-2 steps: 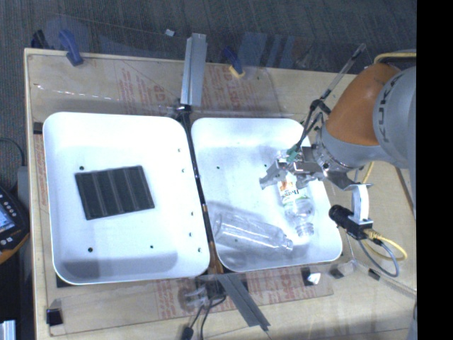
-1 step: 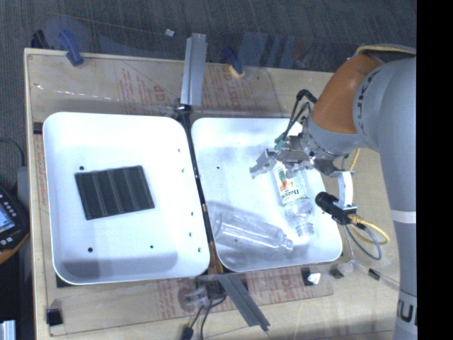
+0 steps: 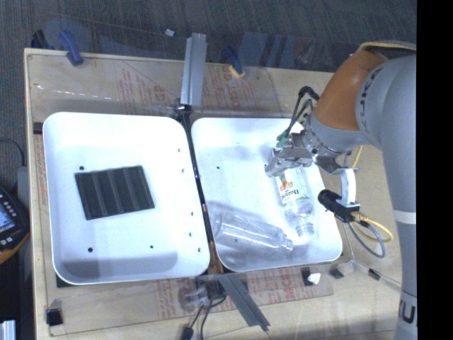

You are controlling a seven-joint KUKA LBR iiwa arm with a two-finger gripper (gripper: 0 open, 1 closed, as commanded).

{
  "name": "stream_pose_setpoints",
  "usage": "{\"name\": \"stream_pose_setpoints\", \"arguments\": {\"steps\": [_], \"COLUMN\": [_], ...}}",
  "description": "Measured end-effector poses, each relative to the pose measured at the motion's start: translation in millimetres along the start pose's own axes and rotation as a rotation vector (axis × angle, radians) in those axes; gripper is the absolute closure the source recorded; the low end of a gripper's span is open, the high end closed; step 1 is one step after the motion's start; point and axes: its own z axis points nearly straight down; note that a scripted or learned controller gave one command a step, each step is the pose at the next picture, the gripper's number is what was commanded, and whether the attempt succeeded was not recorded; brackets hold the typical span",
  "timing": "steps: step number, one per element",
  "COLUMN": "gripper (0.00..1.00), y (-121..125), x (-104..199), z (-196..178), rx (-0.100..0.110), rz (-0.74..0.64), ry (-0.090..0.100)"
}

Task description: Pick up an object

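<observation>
Here, the gripper (image 3: 289, 163) sits over the labelled bottle (image 3: 295, 201) in the right bin (image 3: 233, 137); its long axis runs toward the bin's near-right corner, cap (image 3: 305, 229) leading. Grip unclear.

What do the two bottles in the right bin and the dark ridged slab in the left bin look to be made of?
Labelled bottle: clear plastic, by the see-through body and printed label, lying under the claw.
Second bottle: apparently thin clear plastic, glossy; the right bin shows through it.
Ridged slab: dark grey and matte, with parallel grooves; perhaps rubber or moulded plastic, hard to say.
</observation>
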Motion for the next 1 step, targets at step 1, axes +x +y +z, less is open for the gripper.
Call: {"name": "stream_pose_setpoints", "arguments": {"steps": [1], "gripper": [0.0], "y": [0.0], "x": [0.0], "z": [0.0], "rx": [0.0], "rz": [0.0], "ry": [0.0]}}
